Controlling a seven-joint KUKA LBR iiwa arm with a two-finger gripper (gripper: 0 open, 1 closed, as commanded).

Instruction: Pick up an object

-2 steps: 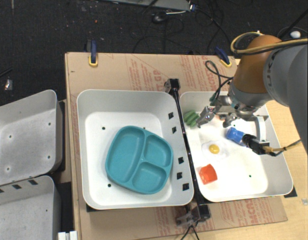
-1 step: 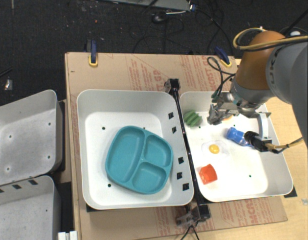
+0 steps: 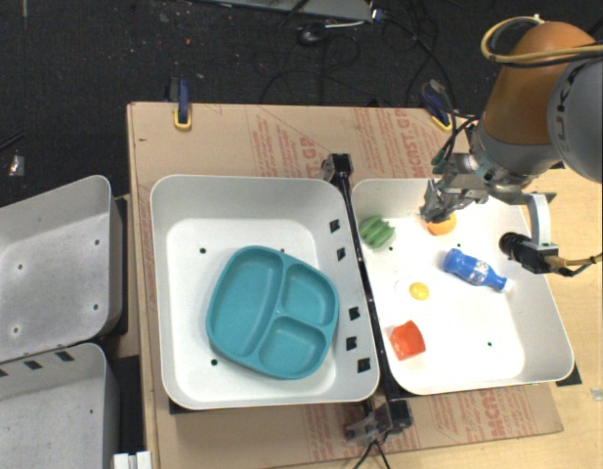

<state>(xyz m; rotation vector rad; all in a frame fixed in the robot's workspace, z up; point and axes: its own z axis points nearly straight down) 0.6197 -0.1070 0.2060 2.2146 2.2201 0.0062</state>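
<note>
Your claw [image 3: 440,210], its closure impossible to tell, sits over the small orange object [image 3: 441,227] at twelve o'clock in the right bin [image 3: 536,355], the blue bottle [image 3: 474,270] toward four o'clock.

A small orange object [image 3: 441,227] sits directly under the gripper [image 3: 439,210], partly covered by it. A blue bottle [image 3: 474,270] lies on its side just below and right of the gripper. A green ridged piece [image 3: 377,232] lies to its left, a tiny yellow ball [image 3: 418,290] below, a red cup [image 3: 408,340] farther below.

Bright, even overhead light; soft shadows.
</note>
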